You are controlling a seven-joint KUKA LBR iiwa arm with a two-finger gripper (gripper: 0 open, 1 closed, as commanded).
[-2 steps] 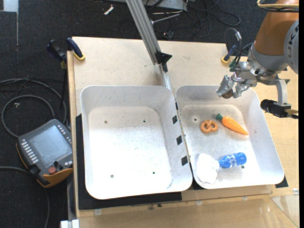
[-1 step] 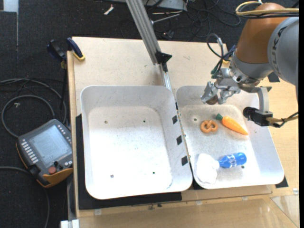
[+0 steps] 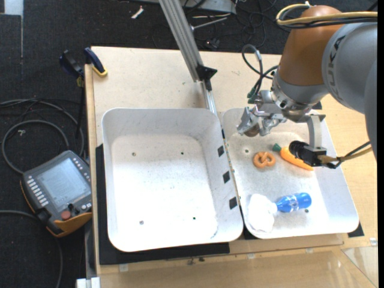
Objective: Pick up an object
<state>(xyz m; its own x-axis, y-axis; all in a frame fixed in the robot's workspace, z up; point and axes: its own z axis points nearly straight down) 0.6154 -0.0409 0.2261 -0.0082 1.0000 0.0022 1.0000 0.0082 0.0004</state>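
Note:
My gripper (image 3: 253, 125) hangs low over the back left part of the right bin (image 3: 336, 188), and a small brownish shape shows just under its tip. In front of it lie a tan pretzel-shaped piece (image 3: 264, 159) and, to its right, an orange carrot-like toy (image 3: 294, 156) with a green end. A blue bottle (image 3: 293, 202) lies on its side near the bin's front, and a crumpled white wad (image 3: 261, 212) touches its left end. The big grey and orange arm (image 3: 318, 53) hides the bin's back right corner.
The left bin (image 3: 159, 176) stands beside the right one, their rims meeting along a raised divide. A slanted metal rail (image 3: 183, 35) runs down to the bins' back junction. A teach pendant (image 3: 57, 191) lies on the floor at left. Cables hang near the arm.

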